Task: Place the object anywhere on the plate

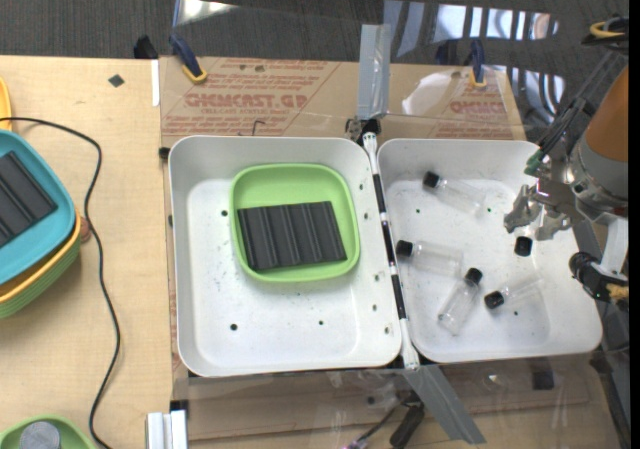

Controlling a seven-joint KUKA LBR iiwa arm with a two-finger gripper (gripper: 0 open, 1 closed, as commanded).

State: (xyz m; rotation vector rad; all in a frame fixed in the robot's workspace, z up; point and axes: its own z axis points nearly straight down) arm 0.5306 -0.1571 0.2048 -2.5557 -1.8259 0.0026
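1. Camera view, bench layout: two shallow white bins sit side by side, the left bin [200,337] and the right bin [560,337], their inner rims touching along the centre.
2. Left bin contents: one green square plate [293,184] lies in the upper half of the bin. One dark ribbed pad [292,235] rests flat on the plate and covers most of its floor.
3. Right bin contents: five clear vials with black caps are counted.
   - vial A [452,191], upper area, cap toward the left.
   - vial B [428,254], beside the centre rim, cap toward the left.
   - vial C [460,299], lower middle, tilted, cap uppermost.
   - vial D [512,293], lower right, cap toward the left, just beside vial C.
   - vial E [523,246], at the right side, directly under the gripper; only its black cap is distinct.
4. Arm: one grey arm enters from the right, its gripper [535,220] over the right side of the right bin.
5. Gripper state: whether the gripper is grasping vial E or released cannot be determined; its tips are not resolved.
6. Task object position: all five vials are in the right bin, well apart from the plate.
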